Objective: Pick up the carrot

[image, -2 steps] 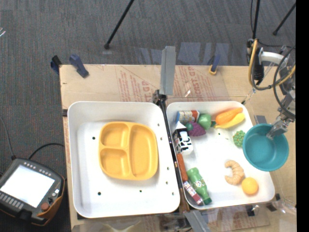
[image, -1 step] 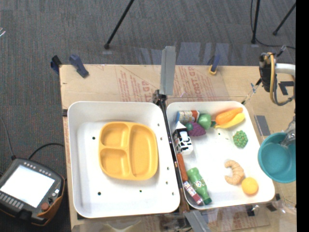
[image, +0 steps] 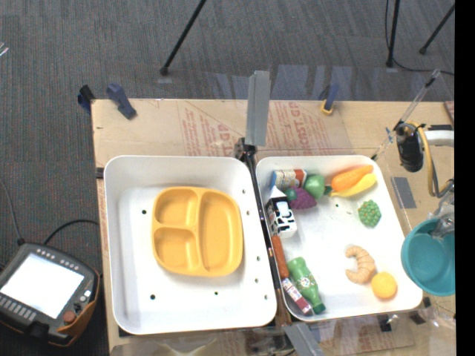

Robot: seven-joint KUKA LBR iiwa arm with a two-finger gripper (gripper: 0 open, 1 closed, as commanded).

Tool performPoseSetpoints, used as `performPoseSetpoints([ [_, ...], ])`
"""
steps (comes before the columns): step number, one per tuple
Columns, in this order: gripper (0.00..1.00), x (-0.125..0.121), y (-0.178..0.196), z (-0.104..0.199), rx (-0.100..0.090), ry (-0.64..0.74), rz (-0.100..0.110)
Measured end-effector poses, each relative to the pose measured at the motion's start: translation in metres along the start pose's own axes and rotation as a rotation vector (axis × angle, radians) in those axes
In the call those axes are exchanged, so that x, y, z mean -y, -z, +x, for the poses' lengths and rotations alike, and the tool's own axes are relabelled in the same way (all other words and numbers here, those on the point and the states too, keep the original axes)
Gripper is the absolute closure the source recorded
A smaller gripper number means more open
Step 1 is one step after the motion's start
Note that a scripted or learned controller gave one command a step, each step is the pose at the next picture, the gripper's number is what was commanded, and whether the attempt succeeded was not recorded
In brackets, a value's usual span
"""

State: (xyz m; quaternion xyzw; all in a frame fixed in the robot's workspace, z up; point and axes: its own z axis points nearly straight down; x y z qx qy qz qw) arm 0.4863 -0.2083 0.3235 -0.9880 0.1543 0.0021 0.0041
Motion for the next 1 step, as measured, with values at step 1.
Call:
performPoseSetpoints([
  [1, 1.0, 0.0, 0.0441, -0.0018, -0.002, 0.118, 0.001],
])
